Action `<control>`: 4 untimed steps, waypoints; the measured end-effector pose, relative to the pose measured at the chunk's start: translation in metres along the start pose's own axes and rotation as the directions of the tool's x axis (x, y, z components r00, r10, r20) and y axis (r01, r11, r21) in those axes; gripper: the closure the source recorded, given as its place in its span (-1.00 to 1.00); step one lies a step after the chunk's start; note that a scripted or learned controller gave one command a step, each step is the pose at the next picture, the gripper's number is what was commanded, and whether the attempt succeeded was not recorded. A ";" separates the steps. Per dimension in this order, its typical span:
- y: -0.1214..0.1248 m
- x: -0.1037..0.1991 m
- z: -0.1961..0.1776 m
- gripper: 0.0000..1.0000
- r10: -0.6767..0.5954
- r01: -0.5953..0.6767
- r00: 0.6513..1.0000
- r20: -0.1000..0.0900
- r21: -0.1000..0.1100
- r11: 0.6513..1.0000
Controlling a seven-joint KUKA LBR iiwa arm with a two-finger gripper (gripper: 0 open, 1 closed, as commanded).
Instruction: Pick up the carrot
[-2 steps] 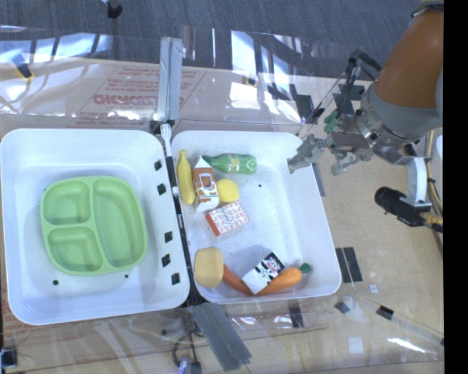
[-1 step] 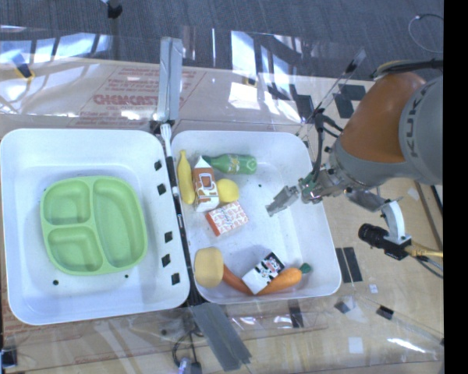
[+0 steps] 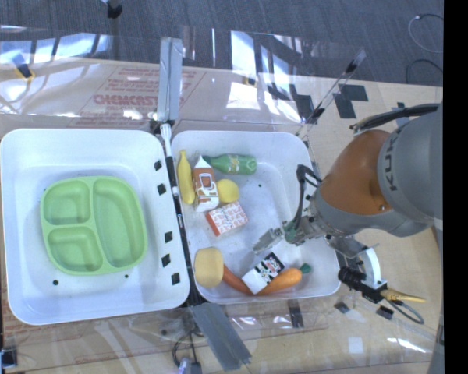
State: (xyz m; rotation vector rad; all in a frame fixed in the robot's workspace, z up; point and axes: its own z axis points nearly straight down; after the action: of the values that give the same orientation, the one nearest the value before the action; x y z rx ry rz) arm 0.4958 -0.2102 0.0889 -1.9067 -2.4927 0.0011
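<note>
Down on the bench, in the white bin (image 3: 271, 195) nearer the arm: find the carrot (image 3: 285, 280) against the near wall, touching a black-and-white carton (image 3: 267, 269), green tip toward the arm. Cannot tell whether the gripper (image 3: 278, 238), poised just above, is released or clenched. Probably light, stiff, smooth and prone to rolling; best pinched across the thick middle, clear of the carton.

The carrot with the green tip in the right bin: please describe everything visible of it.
The orange carrot with the green tip looks like smooth plastic. It lies flat near the front edge of the right white bin, green end pointing right. Its left end is against a small black-and-white carton. The gripper is above it, apart from it.
</note>
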 end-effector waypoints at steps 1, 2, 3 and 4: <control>-0.012 0.006 -0.003 -1.00 -0.266 0.266 0.964 0.008 -0.011 0.964; -0.006 0.007 -0.006 -1.00 -0.463 0.463 0.886 0.018 -0.020 0.886; -0.001 0.010 -0.009 -1.00 -0.622 0.622 0.783 0.028 -0.024 0.782; 0.002 0.012 -0.010 -1.00 -0.717 0.718 0.696 0.035 -0.025 0.696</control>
State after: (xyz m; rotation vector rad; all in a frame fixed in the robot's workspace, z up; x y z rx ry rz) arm 0.4947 -0.1983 0.0993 -0.7946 -3.0771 -0.0254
